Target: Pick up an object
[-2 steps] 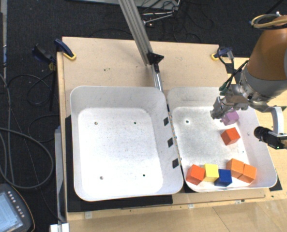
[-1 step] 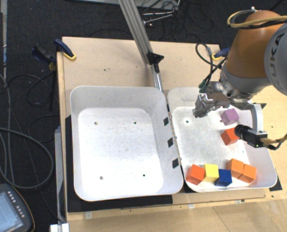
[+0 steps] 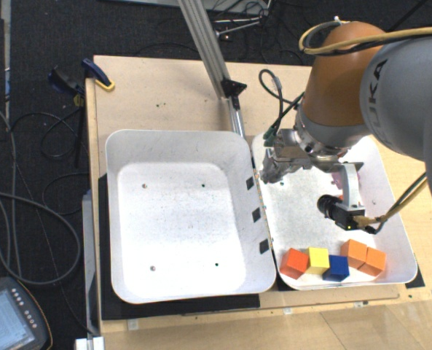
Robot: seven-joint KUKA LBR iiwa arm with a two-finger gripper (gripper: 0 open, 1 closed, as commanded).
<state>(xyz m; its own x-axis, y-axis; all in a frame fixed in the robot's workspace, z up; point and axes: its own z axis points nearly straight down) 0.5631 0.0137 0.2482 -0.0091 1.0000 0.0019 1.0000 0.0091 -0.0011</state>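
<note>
A: Along the near rim of the right bin (image 3: pixel 395 217) we log five small blocks in a tight cluster: an orange block (image 3: pixel 296 262), a yellow block (image 3: pixel 318 258), a blue block (image 3: pixel 337 267), and two more orange blocks (image 3: pixel 365 257) touching each other at the right end. Any one of them would serve as the object to pick.

B: Agreed. We judge they sit there because the bin floor slopes up into its curved wall, which gathers loose pieces.

A: Gripper (image 3: pixel 274 168) hangs over the far left part of the same bin, well apart from the blocks. We cannot tell whether it is apart or together; the wrist housing hides it. Nothing is seen in its grasp.

B: Materials: blocks look hard, matte, square-edged. Bins are smooth white plastic, shallow, with rounded corners. The left bin (image 3: pixel 128 159) has a lightly speckled floor.

A: We note the crowding as a risk; neighbours touching leaves little room to close on one.
</note>
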